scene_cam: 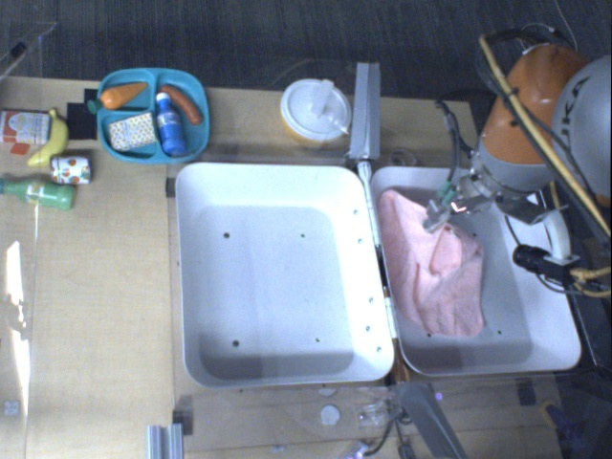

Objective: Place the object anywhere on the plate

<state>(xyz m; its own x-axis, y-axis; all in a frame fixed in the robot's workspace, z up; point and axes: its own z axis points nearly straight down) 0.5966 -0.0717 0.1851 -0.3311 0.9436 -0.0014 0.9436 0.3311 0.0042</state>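
The gripper (448,208) sits low in the right bin (550,347), at the upper edge of a pink cloth (435,275). Its fingers touch the cloth where a fold is bunched up, but whether they are apart or together cannot be told. The cloth lies crumpled along the bin's left half, from near the top wall down toward the front wall; the right half of the bin floor is bare. The arm (535,113) comes in from the right, its orange band above the bin's upper right corner, with cables trailing over the bin's right rim.

The left bin (277,275) sits just beside the right one, their rims touching.

On the desk (86,304), above the left bin, stands a white lidded cup (316,110). To its left is a blue divided tray (153,113) holding toy food. Further left lie a banana (53,140), a small can (71,169), a green bottle (40,193) and a small carton (24,127), all well apart from the gripper.
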